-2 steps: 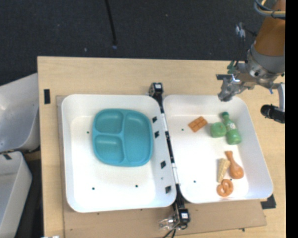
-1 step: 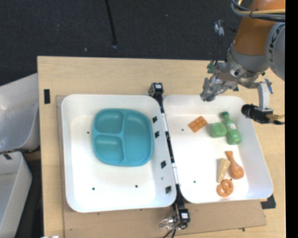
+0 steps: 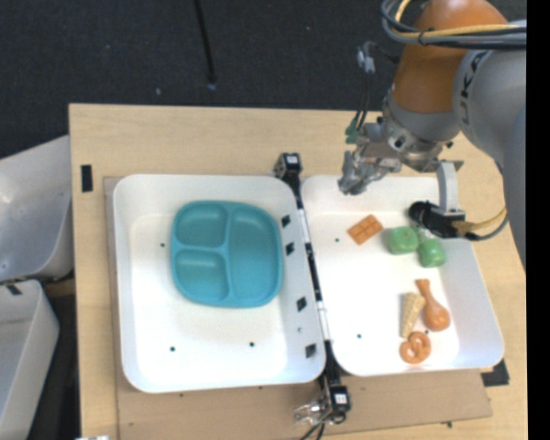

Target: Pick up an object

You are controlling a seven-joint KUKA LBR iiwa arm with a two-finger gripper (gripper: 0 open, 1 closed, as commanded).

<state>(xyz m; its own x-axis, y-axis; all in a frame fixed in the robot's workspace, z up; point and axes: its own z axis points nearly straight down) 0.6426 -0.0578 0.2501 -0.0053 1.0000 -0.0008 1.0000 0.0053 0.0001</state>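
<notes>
Gripper: two-finger gripper (image 3: 352,183) above the far-left corner of the right white bin (image 3: 376,346); nothing seen between its fingers, open or closed cannot be told
Nearest object: orange waffle-patterned toy block (image 3: 365,229), on the bin floor, just in front of the gripper
Right bin, other contents: green rounded toy (image 3: 415,244), tan and orange toy foods (image 3: 420,321)
Left white bin (image 3: 147,356): teal divided plastic plate (image 3: 226,252)

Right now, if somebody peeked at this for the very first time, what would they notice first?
Probably the big teal plate with three compartments, lying alone in the left bin. Next, the grey arm with its orange band, reaching in from the right with its hand above the right bin's far corner. Then the little toy foods there: an orange waffle piece, green lumps and a pretzel.
</notes>
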